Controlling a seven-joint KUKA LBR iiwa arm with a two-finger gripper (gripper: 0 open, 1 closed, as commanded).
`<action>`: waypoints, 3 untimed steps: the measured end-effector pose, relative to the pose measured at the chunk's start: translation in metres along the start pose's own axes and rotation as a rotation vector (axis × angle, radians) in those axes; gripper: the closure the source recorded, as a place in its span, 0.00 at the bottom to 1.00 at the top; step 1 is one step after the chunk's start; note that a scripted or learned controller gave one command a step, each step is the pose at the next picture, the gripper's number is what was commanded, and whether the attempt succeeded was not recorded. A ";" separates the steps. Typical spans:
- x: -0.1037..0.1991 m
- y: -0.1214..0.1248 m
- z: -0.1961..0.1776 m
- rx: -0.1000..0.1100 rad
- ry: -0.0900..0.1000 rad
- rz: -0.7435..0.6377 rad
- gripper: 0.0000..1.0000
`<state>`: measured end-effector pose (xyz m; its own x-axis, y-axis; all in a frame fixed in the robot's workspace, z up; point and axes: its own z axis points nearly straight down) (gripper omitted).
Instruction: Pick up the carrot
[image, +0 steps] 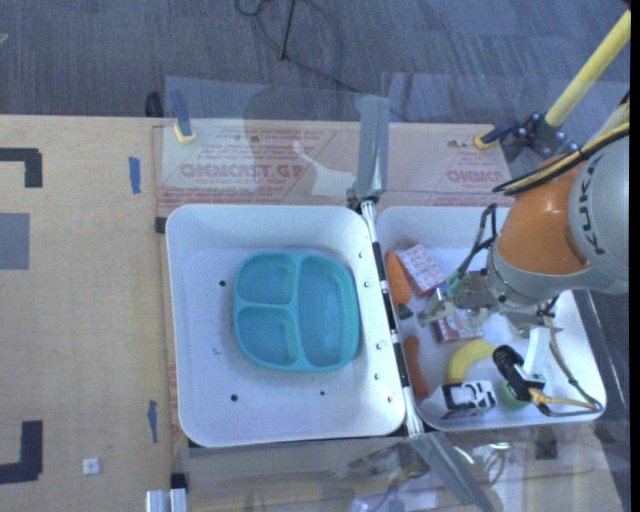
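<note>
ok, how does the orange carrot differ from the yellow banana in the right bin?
The orange carrot is long, straight and lies against the bin's left wall; the yellow banana is shorter, curved and sits mid-bin. The carrot points along the wall, the banana lies crosswise. Both lie flat in the right white bin.

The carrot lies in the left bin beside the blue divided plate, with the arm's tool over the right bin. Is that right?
Not quite. The camera view shows the carrot in the right bin, against its left wall; the blue divided plate sits alone in the left bin. The tool is indeed over the right bin.
</note>
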<state>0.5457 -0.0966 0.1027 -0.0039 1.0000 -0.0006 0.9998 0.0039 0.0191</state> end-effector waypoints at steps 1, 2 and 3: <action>0.068 -0.059 -0.083 0.019 0.000 0.077 0.00; 0.064 -0.058 -0.092 0.017 0.000 0.086 1.00; 0.043 -0.065 -0.083 0.021 -0.001 0.277 1.00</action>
<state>0.4794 -0.0534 0.1848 0.2701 0.9628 0.0007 0.9628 -0.2701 -0.0019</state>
